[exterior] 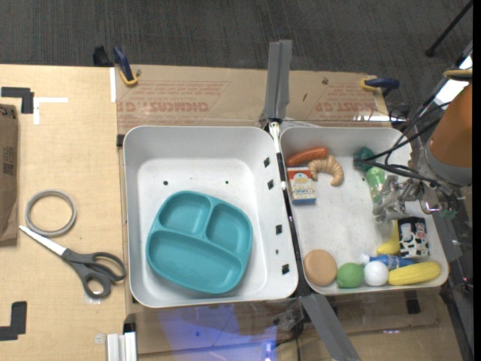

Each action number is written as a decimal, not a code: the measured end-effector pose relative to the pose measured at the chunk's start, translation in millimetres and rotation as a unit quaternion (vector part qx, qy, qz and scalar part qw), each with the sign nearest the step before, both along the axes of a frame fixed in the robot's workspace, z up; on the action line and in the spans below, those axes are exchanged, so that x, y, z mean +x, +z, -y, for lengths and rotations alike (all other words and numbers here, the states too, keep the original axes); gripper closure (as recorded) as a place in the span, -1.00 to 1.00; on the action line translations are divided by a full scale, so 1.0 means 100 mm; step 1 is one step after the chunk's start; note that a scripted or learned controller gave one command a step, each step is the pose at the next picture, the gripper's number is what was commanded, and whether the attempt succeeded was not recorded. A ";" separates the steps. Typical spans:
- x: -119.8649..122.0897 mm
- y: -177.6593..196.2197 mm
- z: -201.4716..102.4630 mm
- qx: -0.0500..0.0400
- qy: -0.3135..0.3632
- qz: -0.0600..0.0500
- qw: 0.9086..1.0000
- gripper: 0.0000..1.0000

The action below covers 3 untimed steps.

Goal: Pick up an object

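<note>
Along the right bin's [338,224] front edge: a tan egg-shaped piece [320,267], green ball [349,274], white ball [375,272] and corn cob [412,273]; near its back edge, a hot dog [307,156], croissant [329,170] and small carton [302,186]. Left bin [143,171]: one teal divided plate [199,241]. Gripper [387,200] hangs by the right bin's right wall over a green item; its opening cannot be told, nothing visibly held.
</note>
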<state>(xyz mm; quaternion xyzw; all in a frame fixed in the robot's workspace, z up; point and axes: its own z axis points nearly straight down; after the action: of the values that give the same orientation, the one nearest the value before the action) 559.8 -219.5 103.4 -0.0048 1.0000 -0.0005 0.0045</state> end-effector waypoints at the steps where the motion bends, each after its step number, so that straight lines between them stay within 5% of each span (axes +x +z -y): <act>1: -0.08 -0.11 -0.48 0.001 -0.006 -0.003 1.000 -1.00; 2: 0.81 -0.10 -0.85 0.001 -0.033 -0.003 0.999 -1.00; 3: 0.45 -0.10 -0.21 0.000 0.014 -0.002 1.000 -1.00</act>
<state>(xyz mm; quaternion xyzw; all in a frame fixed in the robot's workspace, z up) 604.9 -198.1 93.3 -0.0186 0.9998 -0.0004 0.0022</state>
